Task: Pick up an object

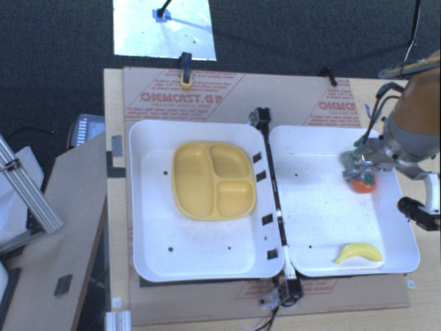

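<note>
Left bin (148, 205) just has the yellow divided plate (212, 181) sitting in it, nothing happening there. Right bin (310, 205) has a banana (358, 254) near the front edge and a small orange thing (362, 183) at the far right. The gripper (358, 168) is right down on the orange thing, but honestly can't tell if it's clamped or loose. I'd say nothing's lifted yet.

Item count, camera view: two shallow white bins, a left bin (148, 254) and a right bin (317, 254), side by side; one yellow divided plate (212, 180) with three compartments, in the left bin; one yellow banana (359, 254) in the right bin; one small orange-red object (362, 184), possibly a toy fruit, in the right bin; one arm with one gripper (360, 168); one yellow clamp (186, 71) at the board's far edge
</note>
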